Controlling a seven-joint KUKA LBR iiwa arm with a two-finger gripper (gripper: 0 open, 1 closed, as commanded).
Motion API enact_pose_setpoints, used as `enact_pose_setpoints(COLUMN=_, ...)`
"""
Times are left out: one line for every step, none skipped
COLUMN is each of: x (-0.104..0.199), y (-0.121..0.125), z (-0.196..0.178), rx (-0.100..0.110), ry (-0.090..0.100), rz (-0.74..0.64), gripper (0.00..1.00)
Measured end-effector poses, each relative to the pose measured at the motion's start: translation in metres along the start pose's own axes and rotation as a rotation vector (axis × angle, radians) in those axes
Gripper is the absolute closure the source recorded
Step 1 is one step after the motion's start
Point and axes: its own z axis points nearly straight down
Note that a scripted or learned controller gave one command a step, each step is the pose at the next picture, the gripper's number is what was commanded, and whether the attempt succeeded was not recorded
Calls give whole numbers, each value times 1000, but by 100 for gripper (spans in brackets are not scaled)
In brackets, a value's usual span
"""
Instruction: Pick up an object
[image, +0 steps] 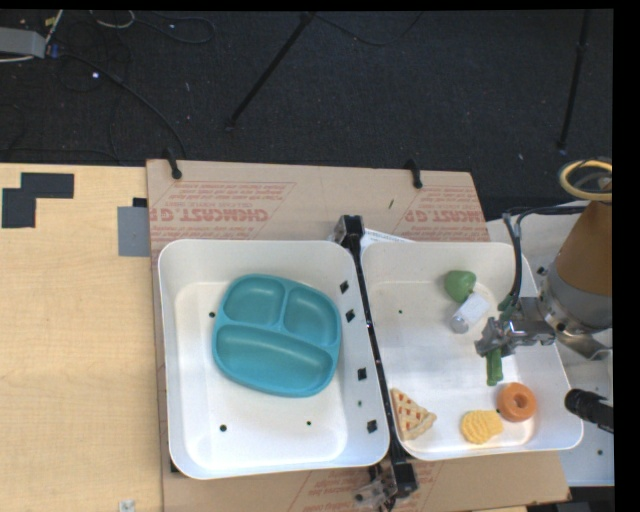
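two shallow white bins are seen side by side on the counter (80, 330), over a sheet of printed cardboard (300, 205). in the left bin (190, 440) a teal divided plate (276, 335) is laid flat, near the middle of the floor, with three compartments showing.

the right bin (430, 445) is reached by the arm from the right side of the scene; the orange band (592, 250) is seen above the grey wrist. the pincer (497, 345) is held low over the right part of that bin. whether it is released or clenched cannot be told from this angle, and nothing can be made out between its tips.

several small objects are found in the right bin. a green rounded piece (460, 284) lies toward the far side, and a small white and grey cylinder (468, 312) is placed just beside it, nearer the viewer. a thin green stick (494, 368) is seen directly under the pincer; contact cannot be judged. an orange ring-shaped piece (517, 401) rests at the near right, with a yellow ridged piece (481, 427) just to its left. a wedge with a lattice pattern, like a slice of pie (411, 413), lies at the near left corner of that bin, close to the black divider clamp (362, 330) between the bins.
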Motion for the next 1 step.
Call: enact_pose_setpoints(x=-4, y=-4, z=-62, rx=-2, ry=-1, rz=0, gripper=100)
